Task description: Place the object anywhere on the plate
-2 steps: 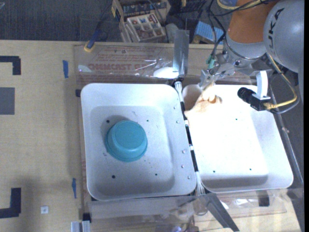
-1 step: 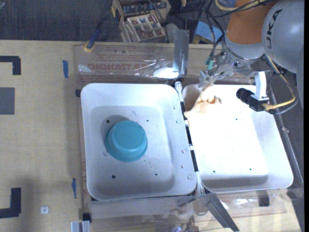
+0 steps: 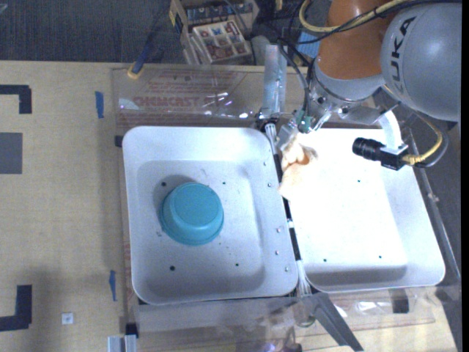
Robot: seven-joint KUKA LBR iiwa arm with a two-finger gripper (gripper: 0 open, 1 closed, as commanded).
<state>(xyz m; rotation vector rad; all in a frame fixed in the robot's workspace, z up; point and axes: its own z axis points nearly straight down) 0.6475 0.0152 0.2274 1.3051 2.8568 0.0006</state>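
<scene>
Just under gripper (image 3: pixel 300 132), nearly touching its tip: small pale obj (image 3: pixel 296 160) w/ a bit of orange on it, lying on floor of right bin (image 3: pixel 359 226), tight against that bin's left wall and near its far left corner. Looking soft and lumpy; too blurry for saying more. Not able to tell if gripper is open or shut, or if it is gripping obj; tip is small and fuzzy.

Hanging above gripper, up and to the right: big grey arm (image 3: pixel 429 57) w/ orange band (image 3: pixel 357 9), reaching in from right side. Sticking out a little to right of gripper: small black tube part (image 3: pixel 370 149) w/ yellow cable, hovering over right bin.

Sitting well away from gripper, down and to the left: teal plate (image 3: pixel 192 213), round, resting in middle of left bin (image 3: pixel 139 152). Standing between gripper and plate: the walls where both bins are meeting side by side. Obj and plate lying well apart, in diff bins.

Lying just left of gripper and behind left bin: clear plastic sheet (image 3: pixel 183 101) w/ red letters, flat on bench (image 3: pixel 51 196). Sitting further up and left from gripper, past bench edge: small box (image 3: pixel 216 28) w/ pics on it. Showing far left of gripper on bench: bits of blue tape (image 3: pixel 99 105) and black corner marks (image 3: pixel 20 97).
</scene>
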